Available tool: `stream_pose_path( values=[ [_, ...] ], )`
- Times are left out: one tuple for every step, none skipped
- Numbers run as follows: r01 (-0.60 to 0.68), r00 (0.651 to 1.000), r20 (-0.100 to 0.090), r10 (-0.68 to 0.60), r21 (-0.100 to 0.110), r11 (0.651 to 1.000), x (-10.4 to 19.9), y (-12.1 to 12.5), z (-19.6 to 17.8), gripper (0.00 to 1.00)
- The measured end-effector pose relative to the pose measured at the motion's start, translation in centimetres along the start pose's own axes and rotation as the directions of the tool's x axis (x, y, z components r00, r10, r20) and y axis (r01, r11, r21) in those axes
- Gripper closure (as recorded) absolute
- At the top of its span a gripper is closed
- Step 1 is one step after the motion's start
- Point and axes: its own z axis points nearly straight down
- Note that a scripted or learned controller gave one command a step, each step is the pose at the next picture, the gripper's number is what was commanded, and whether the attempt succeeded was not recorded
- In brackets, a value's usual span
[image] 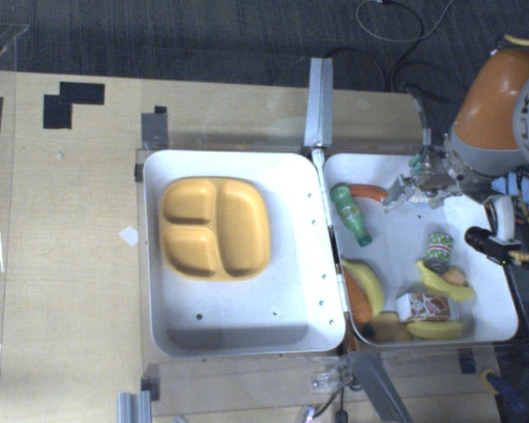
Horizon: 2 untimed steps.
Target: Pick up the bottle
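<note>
The green bottle [350, 215] is seen lying on its side in the right bin [502, 320], close to that bin's left wall and tilted, with its cap end towards the far left corner. Just beyond the bottle, an orange carrot [368, 192] is laid across the far part of the bin. Nearer than the bottle, a banana [367, 280] is found against the left wall, with a small carton [426, 306] and a second banana [444, 283] further right and a small can [439, 247] above them. The gripper [412, 189] is held to the right of the bottle, apart from it, over the far part of the bin; whether it is apart or together cannot be told. In the left bin [238, 333] a yellow divided plate [216, 227] is placed.
</note>
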Motion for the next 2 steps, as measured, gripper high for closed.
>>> stream_pose_path(
  values=[
    [0.150, 0.989, 0.010, -0.150, -0.022, 0.988, 2.9, -0.8, 6.6, 0.00],
    [-0.107, 0.994, 0.002, 0.107, -0.005, 0.994, 2.5, 5.8, 8.5, 0.00]
  ],
)
